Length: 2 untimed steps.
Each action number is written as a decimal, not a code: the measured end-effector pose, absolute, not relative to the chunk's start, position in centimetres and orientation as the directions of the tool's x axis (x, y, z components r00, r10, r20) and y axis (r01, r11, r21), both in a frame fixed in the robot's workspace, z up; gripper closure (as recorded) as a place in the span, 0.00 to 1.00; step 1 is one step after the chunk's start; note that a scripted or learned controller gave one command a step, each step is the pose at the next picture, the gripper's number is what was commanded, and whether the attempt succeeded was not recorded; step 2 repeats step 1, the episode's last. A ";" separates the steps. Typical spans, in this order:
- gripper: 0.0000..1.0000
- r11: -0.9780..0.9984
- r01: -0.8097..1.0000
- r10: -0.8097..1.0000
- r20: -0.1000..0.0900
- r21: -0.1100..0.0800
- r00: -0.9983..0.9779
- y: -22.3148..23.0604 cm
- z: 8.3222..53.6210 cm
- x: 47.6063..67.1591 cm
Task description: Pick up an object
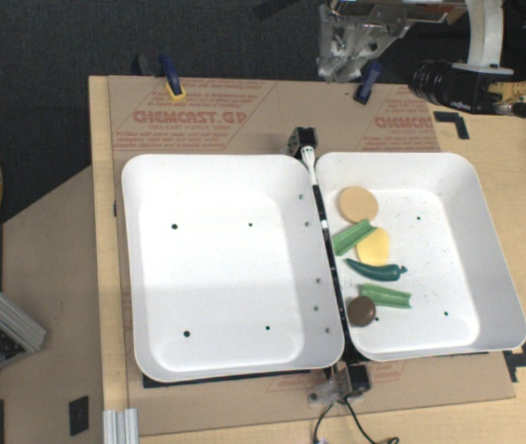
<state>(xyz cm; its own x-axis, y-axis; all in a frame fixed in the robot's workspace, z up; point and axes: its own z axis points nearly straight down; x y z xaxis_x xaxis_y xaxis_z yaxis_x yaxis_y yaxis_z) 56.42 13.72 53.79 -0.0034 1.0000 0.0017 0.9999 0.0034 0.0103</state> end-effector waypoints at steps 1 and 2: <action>1.00 0.009 1.000 1.000 -0.004 -0.019 -0.009 21.0 37.8 52.1; 1.00 0.009 1.000 1.000 -0.004 -0.019 -0.009 21.0 37.8 52.1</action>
